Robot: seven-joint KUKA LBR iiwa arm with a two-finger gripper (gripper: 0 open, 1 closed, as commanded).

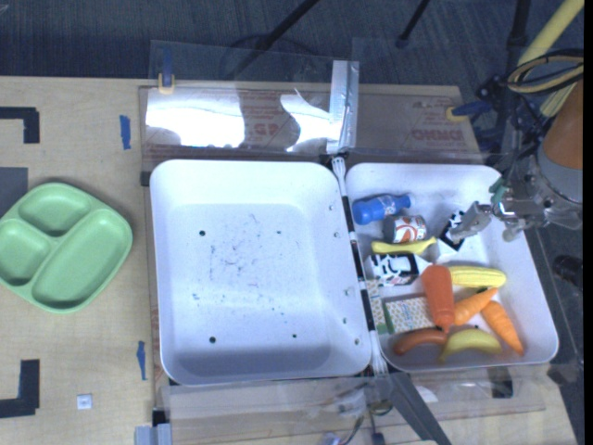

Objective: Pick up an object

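Gripper (478, 219) hovered over right bin (547, 341), near its far right side; finger state impossible to tell. Pickable clutter lay below: blue bottle (380, 208), yellow banana (477, 275), orange carrot (438, 297). Left bin (171, 193) alongside; green divided plate (61, 245) at bench's left.

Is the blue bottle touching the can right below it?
Touching. The camera view shows the blue bottle overlapping the can's top edge, no gap between.

a green divided plate (61, 246) lies on the wooden desk (74, 109), well left of the bins. strips of blue tape (124, 131) mark the desk near a clear plastic sheet (241, 109).
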